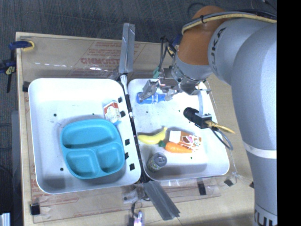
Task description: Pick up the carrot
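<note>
Lying in right bin [217, 163]: carrot [178, 148]

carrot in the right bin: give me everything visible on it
The carrot is small, smooth and orange, plastic-looking, with a green stub at its left end. It lies flat, roughly left to right, on the floor of the right bin, near the front. A banana sits just behind-left, a red-and-white packet borders it behind, a can in front-left. The gripper is far off.

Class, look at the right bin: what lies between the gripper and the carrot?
In the camera view, bare white bin floor lies between the gripper and the carrot; the banana sits just left of that line.
</note>
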Robot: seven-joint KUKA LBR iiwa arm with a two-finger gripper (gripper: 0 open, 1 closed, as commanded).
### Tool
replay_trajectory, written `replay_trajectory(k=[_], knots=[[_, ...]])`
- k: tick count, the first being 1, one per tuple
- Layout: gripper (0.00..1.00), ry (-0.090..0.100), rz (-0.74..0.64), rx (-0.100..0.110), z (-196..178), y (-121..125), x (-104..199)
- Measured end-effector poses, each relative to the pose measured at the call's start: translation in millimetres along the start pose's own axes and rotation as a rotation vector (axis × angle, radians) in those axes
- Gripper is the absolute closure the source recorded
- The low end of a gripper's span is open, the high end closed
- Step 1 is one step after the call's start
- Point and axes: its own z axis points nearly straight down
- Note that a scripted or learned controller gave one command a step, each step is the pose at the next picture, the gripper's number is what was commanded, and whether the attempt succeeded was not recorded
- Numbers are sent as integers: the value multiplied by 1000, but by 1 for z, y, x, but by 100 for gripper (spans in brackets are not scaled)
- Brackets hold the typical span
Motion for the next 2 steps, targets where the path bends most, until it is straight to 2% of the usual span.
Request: replay_trajectory(k=[1, 2], knots=[[100, 1, -5, 7, -6, 0, 1], [0, 0, -5, 7, -7, 0, 0]])
